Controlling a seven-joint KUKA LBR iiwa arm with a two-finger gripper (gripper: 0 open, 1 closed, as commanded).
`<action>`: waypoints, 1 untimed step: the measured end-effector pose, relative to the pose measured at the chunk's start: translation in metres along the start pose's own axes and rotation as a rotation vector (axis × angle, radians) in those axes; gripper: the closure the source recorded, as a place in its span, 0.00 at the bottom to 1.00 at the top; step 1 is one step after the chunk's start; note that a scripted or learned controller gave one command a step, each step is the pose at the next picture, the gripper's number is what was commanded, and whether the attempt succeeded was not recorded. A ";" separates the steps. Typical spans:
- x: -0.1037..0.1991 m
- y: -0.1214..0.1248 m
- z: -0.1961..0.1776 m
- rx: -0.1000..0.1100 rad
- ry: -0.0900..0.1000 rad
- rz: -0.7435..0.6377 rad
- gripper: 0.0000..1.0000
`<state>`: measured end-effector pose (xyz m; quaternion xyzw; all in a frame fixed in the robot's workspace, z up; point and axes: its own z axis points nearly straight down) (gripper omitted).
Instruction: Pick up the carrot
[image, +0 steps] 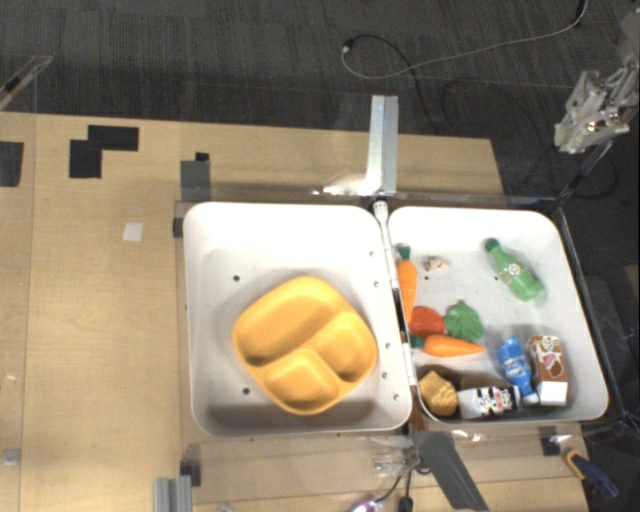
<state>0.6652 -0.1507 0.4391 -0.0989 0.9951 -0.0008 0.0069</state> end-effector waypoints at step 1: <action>0.042 0.047 0.000 -0.002 0.001 -0.506 1.00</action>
